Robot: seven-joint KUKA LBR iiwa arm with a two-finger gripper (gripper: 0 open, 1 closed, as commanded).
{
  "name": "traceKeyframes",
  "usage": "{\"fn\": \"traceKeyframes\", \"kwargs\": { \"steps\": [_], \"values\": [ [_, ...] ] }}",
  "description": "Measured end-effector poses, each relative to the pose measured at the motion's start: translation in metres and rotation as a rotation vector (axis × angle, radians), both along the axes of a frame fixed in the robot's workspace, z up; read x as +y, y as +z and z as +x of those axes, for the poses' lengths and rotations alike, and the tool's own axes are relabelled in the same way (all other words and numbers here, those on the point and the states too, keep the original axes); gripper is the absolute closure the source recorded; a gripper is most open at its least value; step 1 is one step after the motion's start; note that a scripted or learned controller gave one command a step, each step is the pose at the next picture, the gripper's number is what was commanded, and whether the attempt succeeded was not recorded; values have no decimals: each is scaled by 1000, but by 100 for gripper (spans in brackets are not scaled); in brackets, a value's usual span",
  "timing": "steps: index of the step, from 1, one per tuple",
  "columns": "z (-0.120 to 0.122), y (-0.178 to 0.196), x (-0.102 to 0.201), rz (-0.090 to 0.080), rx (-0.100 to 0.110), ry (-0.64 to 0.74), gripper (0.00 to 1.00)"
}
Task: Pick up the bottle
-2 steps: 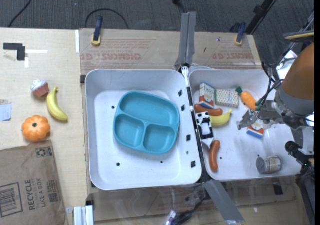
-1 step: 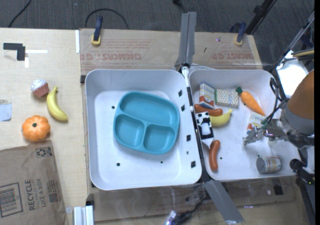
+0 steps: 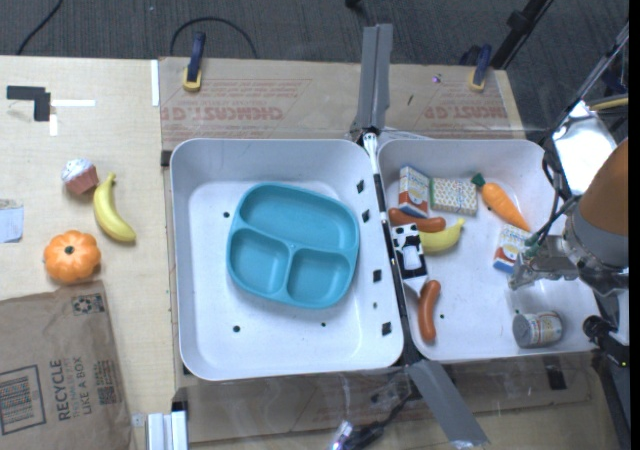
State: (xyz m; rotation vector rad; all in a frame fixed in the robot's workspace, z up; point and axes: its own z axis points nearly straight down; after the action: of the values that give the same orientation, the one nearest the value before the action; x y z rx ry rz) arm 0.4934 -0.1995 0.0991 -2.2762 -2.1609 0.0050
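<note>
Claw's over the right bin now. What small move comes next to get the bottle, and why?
Probably shift the claw toward the near edge of the right bin until it sits over the bottle. The bottle lies on its side in the near right corner, apart from the claw, which hangs beside a small packet instead.

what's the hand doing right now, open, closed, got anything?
Hand: over the right bin, near its right wall; whether it is open or closed cannot be told from here, and nothing is visibly held.
</note>
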Motion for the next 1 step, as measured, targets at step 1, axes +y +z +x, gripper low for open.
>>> {"fn": "traceKeyframes", "kwargs": {
  "steps": [1],
  "values": [
    [0,86,61,-1,-4,250,100]
  ]
}}
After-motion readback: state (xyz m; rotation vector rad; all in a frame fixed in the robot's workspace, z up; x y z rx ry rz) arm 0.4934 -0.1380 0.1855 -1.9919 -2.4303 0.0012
